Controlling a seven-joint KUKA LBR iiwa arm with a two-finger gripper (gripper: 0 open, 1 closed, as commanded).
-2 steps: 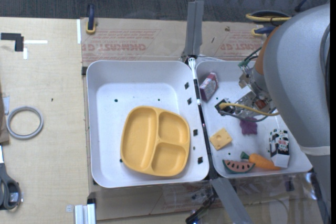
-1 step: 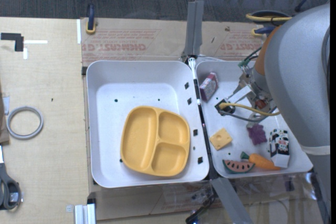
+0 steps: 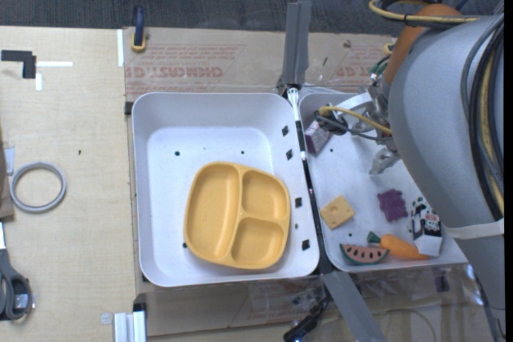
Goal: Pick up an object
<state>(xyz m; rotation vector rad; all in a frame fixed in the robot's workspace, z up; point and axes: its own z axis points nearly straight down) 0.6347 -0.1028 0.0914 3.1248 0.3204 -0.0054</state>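
My left bin (image 3: pixel 152 172) holds a divided plate (image 3: pixel 237 215); my right bin (image 3: pixel 353 172) holds cheese (image 3: pixel 337 212), watermelon (image 3: pixel 364 254) and carrot (image 3: pixel 401 247).

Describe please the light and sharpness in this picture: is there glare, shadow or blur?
Camera view: even, soft light; the yellow plate and the cheese wedge look sharp, with faint shadows; no strong glare on the left bin; the grey arm close to the lens looks soft and shades the right bin.

Red lettering ran along the cardboard sheet (image 3: pixel 204 62) behind my bins, upside down and mirrored; I could not read it; nothing else bore legible text.
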